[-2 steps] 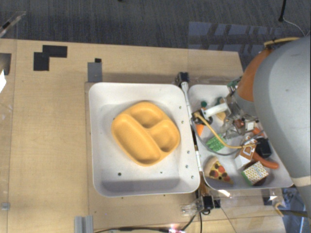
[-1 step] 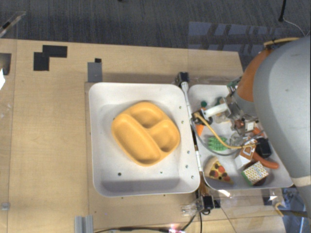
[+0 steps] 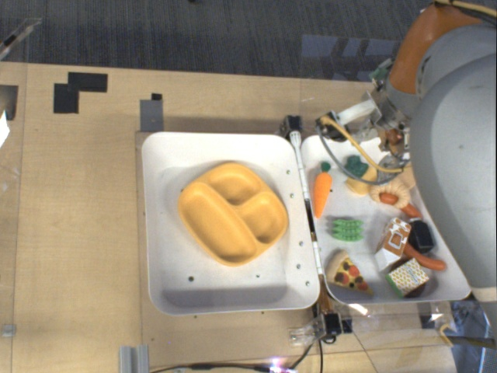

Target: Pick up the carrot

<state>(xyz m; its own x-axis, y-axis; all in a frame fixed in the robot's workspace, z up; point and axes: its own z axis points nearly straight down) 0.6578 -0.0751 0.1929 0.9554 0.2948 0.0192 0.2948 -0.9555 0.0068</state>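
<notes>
Carrot [image 3: 321,193] in the right bin [image 3: 334,286], close beside its left wall, long axis near vertical, green top toward the far rim, tip nearer. Open floor lies to its right. Claw state cannot be told.

The scene was evenly and fairly brightly lit from above, with no hard shadows. The left bin [image 3: 225,294] showed a soft grey shadow along its near inner wall and a faint one around the yellow divided plate [image 3: 233,210]. The plate's glossy ridges caught mild highlights. A pale, bluish reflection lay on the far edge of the bench [image 3: 78,231], near the dark carpet [image 3: 233,22]. The arm [image 3: 458,169] at right loomed large, soft and slightly out of focus. A small bright glare spot sat at the near edge, below the bins. Fine detail was a little grainy.
</notes>
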